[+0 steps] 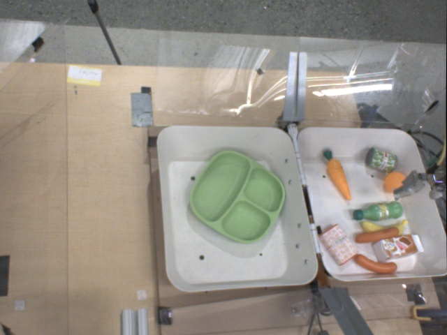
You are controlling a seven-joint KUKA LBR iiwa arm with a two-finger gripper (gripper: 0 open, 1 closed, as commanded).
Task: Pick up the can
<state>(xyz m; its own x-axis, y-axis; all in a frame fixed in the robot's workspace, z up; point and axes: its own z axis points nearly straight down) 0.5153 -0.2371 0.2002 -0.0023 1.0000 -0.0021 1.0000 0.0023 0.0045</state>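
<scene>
The can [381,160], small with a green and white label, lies on its side near the back of the right bin [363,139]. An orange fruit [394,181] sits just in front of it. My gripper [420,184] reaches in low at the right edge of the view, its grey tip right beside the orange fruit and slightly in front of and to the right of the can. Nothing is seen held in it.
The right bin also holds a carrot [339,177], a green bottle [379,212] over a yellow banana [386,225], two sausages [378,236] [375,264], a red-and-white box [337,244] and a packet [400,246]. A green divided plate [237,196] lies in the left bin [174,257].
</scene>
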